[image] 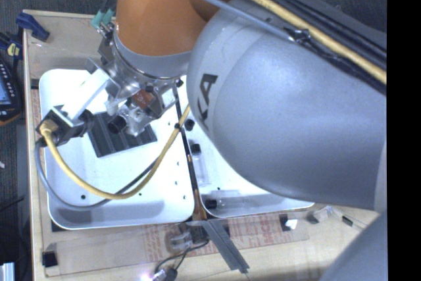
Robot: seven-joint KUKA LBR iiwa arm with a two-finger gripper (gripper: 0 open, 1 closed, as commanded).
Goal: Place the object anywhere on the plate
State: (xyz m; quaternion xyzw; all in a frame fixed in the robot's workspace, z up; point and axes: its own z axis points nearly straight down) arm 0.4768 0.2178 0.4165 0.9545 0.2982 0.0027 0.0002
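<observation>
1. Gripper (pixel 131 116) is down low in the left bin (pixel 85 168), in the upper middle of its floor. Cannot tell if it is spread or closed; the wrist hardware blocks the tip.
2. Small brown bit (pixel 142 101) sits right at the gripper head. It is too small and too crowded to tell whether it is a held thing or part of the tool.
3. Dark ribbed slab (pixel 125 136), flat and roughly rectangular, lies on the left bin floor directly under and just beside the gripper, skewed to the bin walls. It looks to be in contact with the tip or nearly so; cannot tell which. No clear grip on it.
4. Orange band (pixel 158 3) is above the wrist, top centre of the view.
5. Grey arm (pixel 283 122) comes in from the right and covers most of the right bin (pixel 250 207); just that bin's near rim and a strip by the divider are seen.
6. The two bins touch side by side on the wooden bench (pixel 66 23).
7. Blue clamp (pixel 31 24) is on the bench's far left corner, well apart from the bins' contents.
8. Grey metal strip (pixel 227 248) lies slanted on the bench's near edge, below the seam between the bins.
</observation>
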